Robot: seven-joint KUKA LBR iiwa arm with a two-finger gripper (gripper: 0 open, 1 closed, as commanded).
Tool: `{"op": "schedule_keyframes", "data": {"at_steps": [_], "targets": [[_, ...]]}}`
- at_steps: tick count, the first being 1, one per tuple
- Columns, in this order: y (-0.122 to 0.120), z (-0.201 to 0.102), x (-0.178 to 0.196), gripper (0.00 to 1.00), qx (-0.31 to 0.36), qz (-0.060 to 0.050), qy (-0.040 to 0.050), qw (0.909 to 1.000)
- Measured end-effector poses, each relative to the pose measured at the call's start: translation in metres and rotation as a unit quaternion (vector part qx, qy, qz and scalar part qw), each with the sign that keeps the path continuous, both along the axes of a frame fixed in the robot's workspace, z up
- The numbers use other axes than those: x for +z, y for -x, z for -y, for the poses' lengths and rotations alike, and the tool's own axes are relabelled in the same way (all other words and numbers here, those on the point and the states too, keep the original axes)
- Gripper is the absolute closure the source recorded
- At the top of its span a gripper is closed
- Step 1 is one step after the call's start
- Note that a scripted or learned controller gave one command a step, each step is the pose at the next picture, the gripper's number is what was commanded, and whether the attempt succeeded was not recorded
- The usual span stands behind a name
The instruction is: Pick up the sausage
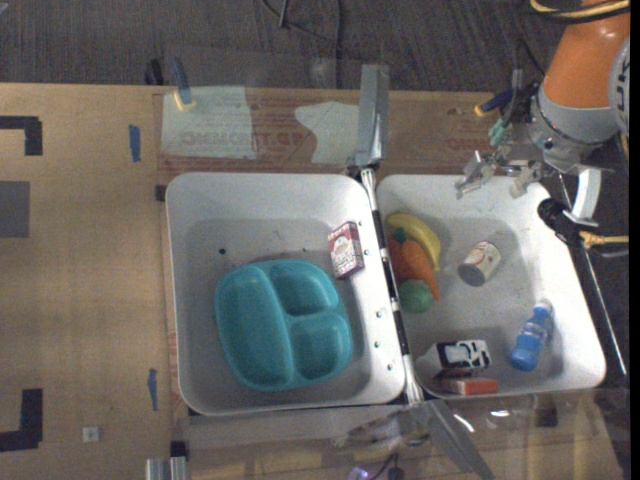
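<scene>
**Gripper hovering open at the right bin's far rim**

In the left bin (190, 218), a teal divided plate (285, 323) is lying beside a small red carton (346, 249). In the right bin (575, 308), a banana (420, 230), carrot (414, 261) and green lime (417, 295) are crowding the left wall. A can (481, 263) is lying mid-bin and a blue bottle (531, 338) is resting further right. The reddish sausage (466, 386), as far as I can tell, is lying against the near wall, just below a black-and-white toy (463, 353). The gripper (500, 176) is hanging over the far rim, well apart from it, fingers spread and holding nothing.
</scene>
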State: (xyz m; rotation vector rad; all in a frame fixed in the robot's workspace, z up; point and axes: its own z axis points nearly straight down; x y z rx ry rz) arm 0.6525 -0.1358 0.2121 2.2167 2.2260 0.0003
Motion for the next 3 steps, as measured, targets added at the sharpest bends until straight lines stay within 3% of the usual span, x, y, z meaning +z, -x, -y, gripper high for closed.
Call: {"op": "schedule_keyframes", "data": {"at_steps": [1, 2, 3], "targets": [[0.030, 0.006, -0.114, 0.00, 0.086, 0.004, 0.0016, 0.9963], [0.121, -0.027, -0.123, 0.00, 0.053, 0.004, 0.0009, 0.9986], [0.139, 0.036, -0.118, 0.00, 0.023, 0.001, 0.0008, 0.9997]]}}
